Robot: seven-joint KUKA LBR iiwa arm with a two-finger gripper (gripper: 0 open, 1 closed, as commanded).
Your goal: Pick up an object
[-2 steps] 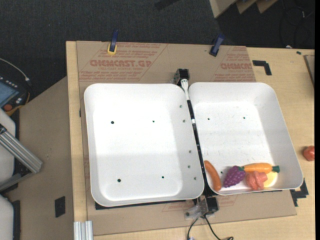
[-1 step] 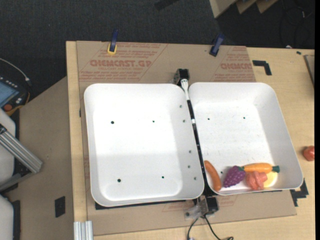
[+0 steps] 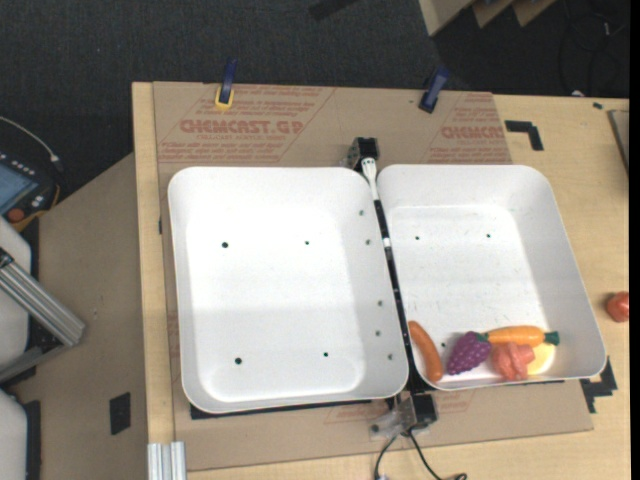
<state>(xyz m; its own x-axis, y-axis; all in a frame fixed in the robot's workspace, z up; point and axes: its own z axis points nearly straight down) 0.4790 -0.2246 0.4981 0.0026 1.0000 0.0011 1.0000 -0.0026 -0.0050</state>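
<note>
Lying clustered along the near edge of the right bin [image 3: 560, 228] are toy foods: an orange sausage [image 3: 425, 350], purple grapes [image 3: 467, 352], a carrot [image 3: 520, 335], and a pink piece [image 3: 510, 361] touching a yellow one [image 3: 541, 361]. The left bin [image 3: 200, 268] adjoins it on the desk [image 3: 145, 268], with a small red object [image 3: 618, 307] at the desk's right edge.
</note>
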